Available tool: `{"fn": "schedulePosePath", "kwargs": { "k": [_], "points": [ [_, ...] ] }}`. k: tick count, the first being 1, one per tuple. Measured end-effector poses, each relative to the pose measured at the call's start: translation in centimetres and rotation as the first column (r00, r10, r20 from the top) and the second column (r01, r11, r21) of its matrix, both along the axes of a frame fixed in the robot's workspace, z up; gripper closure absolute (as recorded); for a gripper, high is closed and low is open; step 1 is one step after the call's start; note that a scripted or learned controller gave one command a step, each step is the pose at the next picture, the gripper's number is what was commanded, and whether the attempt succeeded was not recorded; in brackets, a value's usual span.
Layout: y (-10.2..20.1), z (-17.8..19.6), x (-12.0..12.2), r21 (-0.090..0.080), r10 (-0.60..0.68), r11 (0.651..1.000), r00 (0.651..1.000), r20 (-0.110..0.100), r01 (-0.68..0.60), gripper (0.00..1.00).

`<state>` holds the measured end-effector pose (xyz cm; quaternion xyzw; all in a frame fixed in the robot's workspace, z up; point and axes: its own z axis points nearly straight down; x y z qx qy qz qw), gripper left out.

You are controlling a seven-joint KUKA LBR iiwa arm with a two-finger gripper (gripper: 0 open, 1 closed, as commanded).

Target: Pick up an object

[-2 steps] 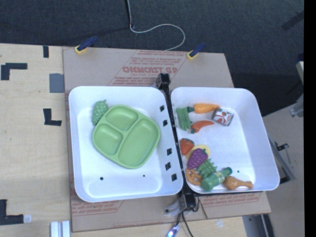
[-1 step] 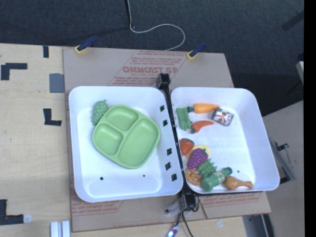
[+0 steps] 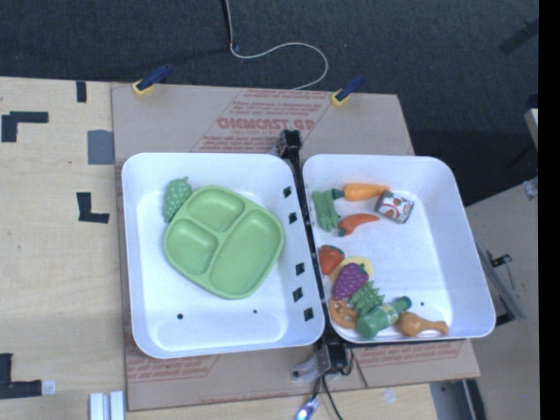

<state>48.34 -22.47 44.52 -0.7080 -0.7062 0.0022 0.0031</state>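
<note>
We see no hand over the bins. Orange carrot [image 3: 365,192] lies in the right bin [image 3: 437,234], far side, long axis roughly left-right, green end seemingly toward the divider.

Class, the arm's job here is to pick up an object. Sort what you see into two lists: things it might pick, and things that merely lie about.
Might be picked:
carrot
small can
purple grapes
green grapes
pea pods
green plate

Merely lying about:
white bins
cardboard sheet
white cable
clamps
</note>
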Motion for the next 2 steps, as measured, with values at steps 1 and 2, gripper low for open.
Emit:
{"fn": "schedulePosePath", "kwargs": {
  "k": [1,2],
  "points": [
    [0.1,-1.7,0.1,-0.002,0.003,1.0,1.0,0.006,-0.003,1.0],
    [2.9,9.7,5.6,-0.007,0.009,1.0,1.0,0.021,-0.009,1.0]
  ]
}}
